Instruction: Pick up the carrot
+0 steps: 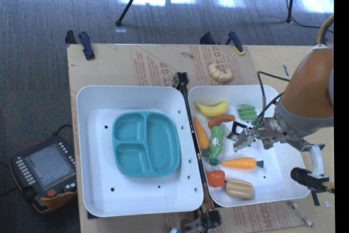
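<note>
1. The carrot [240, 162] lies flat in the right bin [283, 185], roughly mid-floor, orange body pointing left and green tip to the right. Nothing is holding it.
2. The gripper [244, 138] hangs just above and a little behind the carrot, at the end of the grey and orange arm [308, 98] coming in from the right. I cannot tell whether its fingers are apart or together; the metal parts blur into one another from here.
3. To my eye this is the approach step: the pick is not yet made. The next move calls for lining up across the carrot's narrow width and coming straight down over its middle.
4. Close neighbours matter. A green bottle [216, 144] stands just left of the carrot's blunt end, and a tomato [216, 177] and a bread roll [239, 189] sit just in front of it.
5. The side toward the right wall has bare white floor, so that is the open room. The left bin holds 1 teal plate [146, 144] and is well apart from all this.
</note>
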Robot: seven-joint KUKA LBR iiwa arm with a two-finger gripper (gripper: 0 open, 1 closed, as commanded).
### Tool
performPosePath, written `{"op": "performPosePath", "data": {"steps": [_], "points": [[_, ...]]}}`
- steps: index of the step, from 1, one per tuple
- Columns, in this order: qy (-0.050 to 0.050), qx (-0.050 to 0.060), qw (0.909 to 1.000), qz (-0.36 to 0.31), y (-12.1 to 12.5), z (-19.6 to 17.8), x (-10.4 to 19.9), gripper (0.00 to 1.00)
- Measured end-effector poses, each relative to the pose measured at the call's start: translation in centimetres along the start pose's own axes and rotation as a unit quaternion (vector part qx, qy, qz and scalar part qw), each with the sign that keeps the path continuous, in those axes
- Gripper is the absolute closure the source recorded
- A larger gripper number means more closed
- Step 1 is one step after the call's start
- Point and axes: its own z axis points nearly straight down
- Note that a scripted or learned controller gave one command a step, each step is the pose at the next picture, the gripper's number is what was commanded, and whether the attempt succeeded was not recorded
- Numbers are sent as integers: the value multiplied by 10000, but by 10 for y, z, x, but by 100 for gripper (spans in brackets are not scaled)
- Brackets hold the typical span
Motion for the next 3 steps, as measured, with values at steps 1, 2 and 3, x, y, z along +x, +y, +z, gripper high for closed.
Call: {"op": "performPosePath", "data": {"steps": [1,2,3], "points": [[1,-1,9897,-1431,-18,109,-24,0],[0,-10,9999,162,5,109,8,0],[8,3,9998,183,5,99,8,100]]}}
